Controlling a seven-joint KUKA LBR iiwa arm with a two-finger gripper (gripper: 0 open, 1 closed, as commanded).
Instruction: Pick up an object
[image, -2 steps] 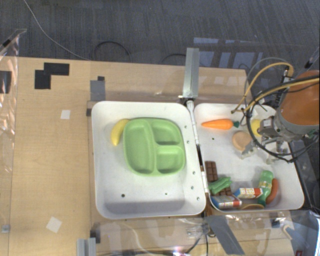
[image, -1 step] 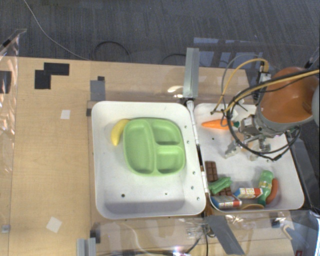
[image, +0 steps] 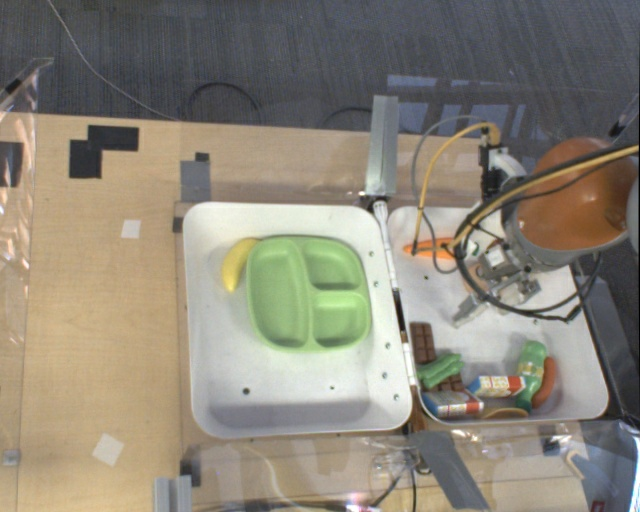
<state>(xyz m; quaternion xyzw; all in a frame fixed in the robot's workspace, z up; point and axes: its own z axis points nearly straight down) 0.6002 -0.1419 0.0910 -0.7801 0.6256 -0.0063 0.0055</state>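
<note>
Over the right shallow white bin (image: 590, 395) on the desk, the grey two-finger jaws (image: 492, 293) are hanging open and gripping nothing, above bare bin floor. Just behind them an orange carrot (image: 432, 249) is lying, partly hiding under yellow and black cables (image: 440, 190). Toward the bin's near edge, well apart from the jaws, small toy foods (image: 485, 382) are crowding together, hard to separate.

The arm (image: 585, 200) reaches in from the right, its orange band showing broad and rounded above the wrist, with yellow and black cables looping off it. Below the band the gripper (image: 487, 297) hangs low and tilted toward the left, its two metal fingers (image: 468, 310) splayed apart with nothing between them.
</note>
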